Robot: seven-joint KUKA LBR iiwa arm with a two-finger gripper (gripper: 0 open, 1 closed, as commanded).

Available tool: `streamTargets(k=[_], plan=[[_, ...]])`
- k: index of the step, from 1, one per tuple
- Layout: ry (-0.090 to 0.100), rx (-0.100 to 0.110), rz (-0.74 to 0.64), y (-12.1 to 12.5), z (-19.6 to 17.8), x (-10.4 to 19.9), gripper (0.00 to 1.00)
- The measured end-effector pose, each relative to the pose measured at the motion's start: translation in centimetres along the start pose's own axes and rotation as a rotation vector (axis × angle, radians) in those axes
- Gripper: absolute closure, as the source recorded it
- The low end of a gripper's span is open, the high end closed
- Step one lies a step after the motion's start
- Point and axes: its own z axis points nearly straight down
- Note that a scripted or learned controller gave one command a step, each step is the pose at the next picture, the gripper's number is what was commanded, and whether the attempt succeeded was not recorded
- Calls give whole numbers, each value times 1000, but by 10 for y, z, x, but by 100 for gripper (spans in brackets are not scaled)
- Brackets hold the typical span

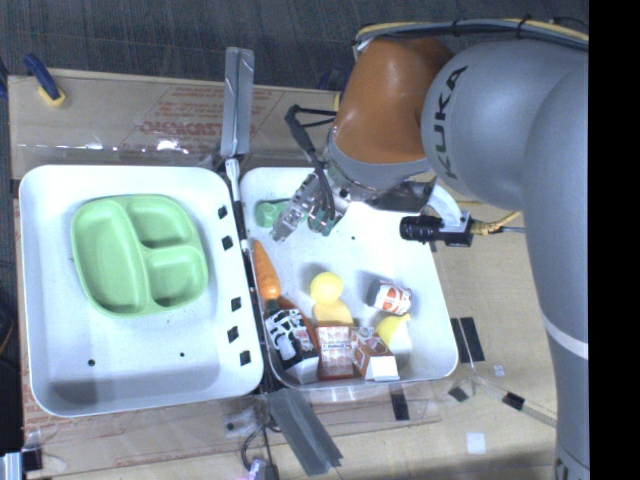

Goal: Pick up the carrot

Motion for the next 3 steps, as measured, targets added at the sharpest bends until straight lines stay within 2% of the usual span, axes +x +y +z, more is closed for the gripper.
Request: streamTargets(k=[1, 2, 3], plan=[[0, 0, 0, 0, 0, 0, 0], [3, 2, -68, -61, 103, -30, 0], [-18, -8, -111, -111, 128, 30, 0]])
